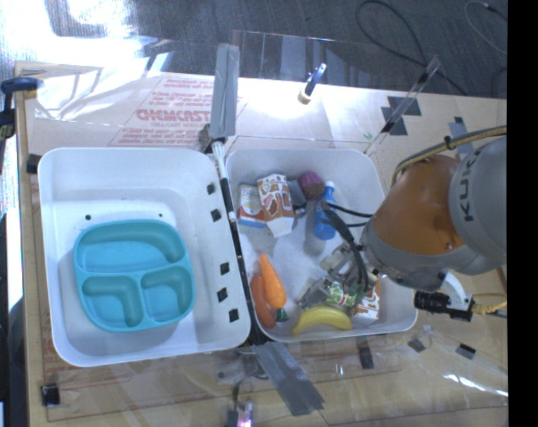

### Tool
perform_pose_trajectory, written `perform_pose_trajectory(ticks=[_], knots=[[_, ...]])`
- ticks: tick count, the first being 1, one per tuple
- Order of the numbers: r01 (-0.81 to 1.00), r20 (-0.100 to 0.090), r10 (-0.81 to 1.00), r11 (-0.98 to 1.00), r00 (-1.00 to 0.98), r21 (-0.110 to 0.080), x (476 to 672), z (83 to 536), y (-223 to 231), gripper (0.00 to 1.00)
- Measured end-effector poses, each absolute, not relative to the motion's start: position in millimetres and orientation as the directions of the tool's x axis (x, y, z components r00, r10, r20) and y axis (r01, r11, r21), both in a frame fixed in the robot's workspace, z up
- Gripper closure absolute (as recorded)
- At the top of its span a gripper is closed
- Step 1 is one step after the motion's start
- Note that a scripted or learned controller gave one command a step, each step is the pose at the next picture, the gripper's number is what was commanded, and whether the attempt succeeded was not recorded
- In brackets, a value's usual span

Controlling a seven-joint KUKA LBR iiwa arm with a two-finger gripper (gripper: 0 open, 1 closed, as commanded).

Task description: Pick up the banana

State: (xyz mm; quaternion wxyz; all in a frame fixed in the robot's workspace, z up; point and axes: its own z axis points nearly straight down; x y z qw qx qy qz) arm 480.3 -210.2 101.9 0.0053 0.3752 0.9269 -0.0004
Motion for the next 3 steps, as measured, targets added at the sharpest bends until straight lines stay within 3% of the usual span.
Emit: perform_pose_trajectory(ticks=[1, 2, 3], knots=[[0.646, 0.001, 0.646, 0.763, -0.763, -0.001, 477.0, 205.7, -211.6, 0.0], [0.456, -0.007, 0.456, 0.89, -0.89, 0.006, 482.0, 98.1, -206.6, 0.0], [0.852, 0.003, 0.852, 0.523, -0.523, -0.003, 476.2, 110.5, -210.6, 0.0]])
